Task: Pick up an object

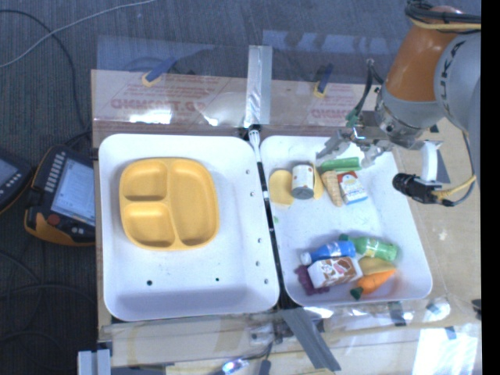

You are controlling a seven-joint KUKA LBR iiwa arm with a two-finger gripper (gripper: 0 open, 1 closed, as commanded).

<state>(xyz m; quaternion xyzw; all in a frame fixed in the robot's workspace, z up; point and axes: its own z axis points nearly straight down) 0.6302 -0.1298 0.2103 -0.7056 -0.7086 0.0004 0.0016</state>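
Over the far end of the right bin (406, 233) I have the tool (355, 143) hanging with its fingers spread wide and nothing between them. Just below it, near the bin's far wall, I see a green object (339, 163) lying flat, and touching its near side a small red and white packet (351, 186) next to a tan cracker-like piece (332, 187). To their left a small can (302, 180) lies on its side against a yellow round piece (280, 187).

Toward the near end of that bin I count a cluster packed together: a blue bottle (329, 251), a green bottle (375, 248), a white carton with a red label (334, 272), an orange carrot (373, 282) and something dark purple (305, 279) under the carton.

On my left the other bin (234, 287) carries a yellow divided plate (168, 202), well apart from the arm (426, 61). Beyond the table's left side a handheld pendant (62, 194) rests on the floor.
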